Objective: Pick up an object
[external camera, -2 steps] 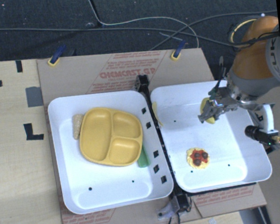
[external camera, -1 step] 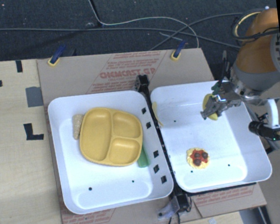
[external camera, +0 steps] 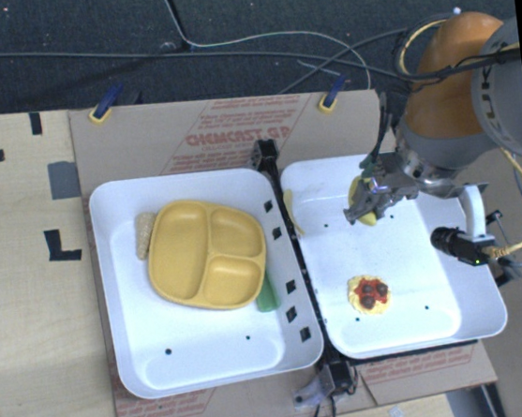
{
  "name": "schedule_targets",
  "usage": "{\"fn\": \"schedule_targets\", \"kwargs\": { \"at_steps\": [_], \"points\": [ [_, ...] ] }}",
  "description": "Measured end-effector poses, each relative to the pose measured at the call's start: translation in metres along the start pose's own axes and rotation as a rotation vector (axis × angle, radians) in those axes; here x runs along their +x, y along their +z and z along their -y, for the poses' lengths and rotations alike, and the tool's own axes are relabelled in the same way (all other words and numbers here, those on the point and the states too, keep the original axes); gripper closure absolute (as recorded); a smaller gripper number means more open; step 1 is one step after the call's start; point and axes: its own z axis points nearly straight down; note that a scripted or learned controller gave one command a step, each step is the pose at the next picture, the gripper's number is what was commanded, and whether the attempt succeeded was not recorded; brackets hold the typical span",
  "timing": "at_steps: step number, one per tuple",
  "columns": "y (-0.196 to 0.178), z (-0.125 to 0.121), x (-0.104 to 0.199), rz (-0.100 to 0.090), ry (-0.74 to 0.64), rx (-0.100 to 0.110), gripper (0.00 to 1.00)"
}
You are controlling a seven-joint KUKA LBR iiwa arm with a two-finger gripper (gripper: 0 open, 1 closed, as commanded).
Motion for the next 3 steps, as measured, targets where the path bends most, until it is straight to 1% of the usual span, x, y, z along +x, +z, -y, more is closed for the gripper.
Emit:
{"fn": "schedule_targets", "kwargs": {
  "at_steps": [1,2,3],
  "points": [
    [-0.008,0.000,0.054,0.000,-0.001,0.001,1.00],
    [-0.012,0.007,0.108,0.000,-0.001,0.000,1.00],
    [0.005,0.004,0.160,0.002,0.001,0.004,1.00]
  ]
}}
